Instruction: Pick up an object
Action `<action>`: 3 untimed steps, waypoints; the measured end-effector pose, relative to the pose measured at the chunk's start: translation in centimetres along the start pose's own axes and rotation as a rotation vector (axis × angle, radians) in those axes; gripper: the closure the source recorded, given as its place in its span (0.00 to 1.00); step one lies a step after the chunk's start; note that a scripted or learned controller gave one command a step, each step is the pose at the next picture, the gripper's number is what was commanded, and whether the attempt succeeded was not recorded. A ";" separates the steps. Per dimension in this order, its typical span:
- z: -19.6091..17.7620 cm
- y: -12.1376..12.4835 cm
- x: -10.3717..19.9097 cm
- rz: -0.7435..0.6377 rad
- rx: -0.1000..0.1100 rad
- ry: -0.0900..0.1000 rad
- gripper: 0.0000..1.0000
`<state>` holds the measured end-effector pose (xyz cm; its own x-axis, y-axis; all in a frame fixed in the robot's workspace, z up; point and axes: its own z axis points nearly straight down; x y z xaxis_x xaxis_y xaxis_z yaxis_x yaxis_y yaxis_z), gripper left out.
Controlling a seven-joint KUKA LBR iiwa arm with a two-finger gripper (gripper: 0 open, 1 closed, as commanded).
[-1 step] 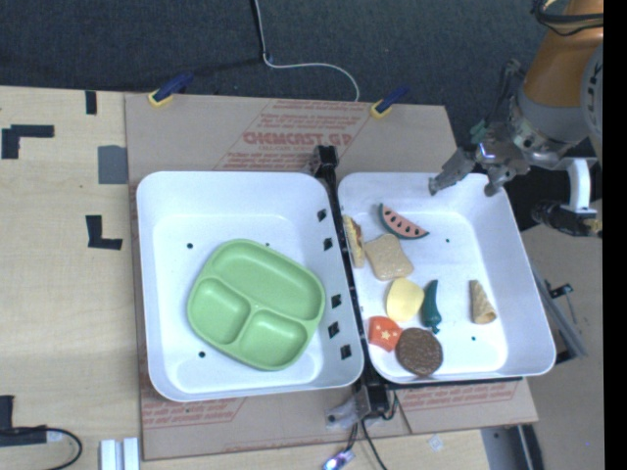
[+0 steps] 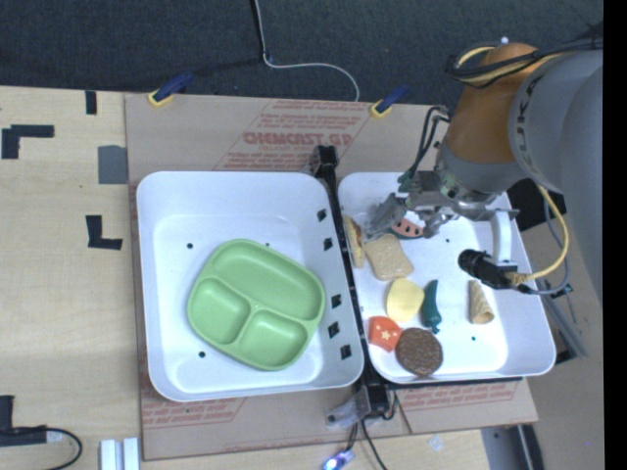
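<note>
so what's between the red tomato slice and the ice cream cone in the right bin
In the camera view, the brown cookie and teal pepper lie between the tomato slice and the cone.

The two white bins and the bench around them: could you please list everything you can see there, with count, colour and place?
Shallow plastic bins: two, white, side by side on a cardboard sheet.
Divided plastic plate: one, light green, three compartments, in the left bin.
Tan rectangular cracker-like piece: one, right bin, upper left.
Pale yellow rounded piece: one, right bin, centre.
Teal elongated piece: one, beside the yellow piece.
Red rounded piece: one, right bin, front left.
Dark brown round disc: one, right bin, front.
Tan cone-shaped piece: one, right bin, right side.
Pink-red small piece: one, under the gripper.
Gripper: one, grey metal, over the right bin's back; arm grey with orange band.
</note>
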<state>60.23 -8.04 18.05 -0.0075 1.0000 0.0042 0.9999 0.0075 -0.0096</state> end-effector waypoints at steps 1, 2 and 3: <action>-11.2 -4.8 3.3 0.002 -0.017 -0.003 0.00; -11.4 -4.7 3.1 0.004 -0.008 -0.004 1.00; -4.9 -9.3 9.2 0.003 0.001 -0.002 1.00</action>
<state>50.93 1.07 23.11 -0.0049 1.0000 0.0018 0.9999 0.0049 -0.0109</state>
